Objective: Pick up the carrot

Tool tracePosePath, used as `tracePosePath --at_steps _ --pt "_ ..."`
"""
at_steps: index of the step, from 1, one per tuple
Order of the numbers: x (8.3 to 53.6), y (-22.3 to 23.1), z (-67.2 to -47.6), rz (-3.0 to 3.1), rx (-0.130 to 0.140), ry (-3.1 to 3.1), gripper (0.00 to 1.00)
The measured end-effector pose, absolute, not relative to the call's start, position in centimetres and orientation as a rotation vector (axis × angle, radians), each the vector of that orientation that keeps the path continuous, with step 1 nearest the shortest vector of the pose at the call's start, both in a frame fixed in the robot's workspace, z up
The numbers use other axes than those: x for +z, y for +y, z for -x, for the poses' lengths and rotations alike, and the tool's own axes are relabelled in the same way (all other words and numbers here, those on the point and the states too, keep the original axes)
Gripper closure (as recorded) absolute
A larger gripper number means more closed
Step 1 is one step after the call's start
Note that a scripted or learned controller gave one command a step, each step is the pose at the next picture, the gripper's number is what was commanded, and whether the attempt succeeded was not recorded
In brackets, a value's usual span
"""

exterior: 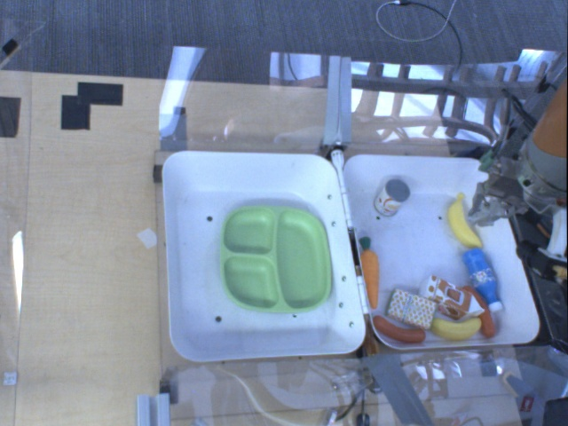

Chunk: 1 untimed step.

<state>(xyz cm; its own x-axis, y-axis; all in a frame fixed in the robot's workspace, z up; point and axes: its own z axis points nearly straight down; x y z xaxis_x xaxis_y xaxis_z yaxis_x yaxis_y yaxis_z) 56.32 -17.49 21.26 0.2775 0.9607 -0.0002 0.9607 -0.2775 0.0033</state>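
Carrot (370,276): lies against your right bin's (426,171) left wall. Hand (490,204): poised at far edge; grip state indiscernible.

A robotics lab: wooden bench (80,264) with black marker patches (89,103), metal framing (337,105), and loose cable (426,20) on carpet.

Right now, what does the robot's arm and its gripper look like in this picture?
At the right edge the arm appears as a rounded grey body with an orange band above the wrist. Below it, the gripper is a compact block of light grey metal with darker parts, ending over the right bin's edge. Finer markings or cables on it are too small to tell.
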Motion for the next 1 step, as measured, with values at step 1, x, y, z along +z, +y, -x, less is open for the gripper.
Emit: tracePosePath --at_steps 1 --pt "9.55 -12.29 -55.31 -2.678 0.002 1.640 1.00"
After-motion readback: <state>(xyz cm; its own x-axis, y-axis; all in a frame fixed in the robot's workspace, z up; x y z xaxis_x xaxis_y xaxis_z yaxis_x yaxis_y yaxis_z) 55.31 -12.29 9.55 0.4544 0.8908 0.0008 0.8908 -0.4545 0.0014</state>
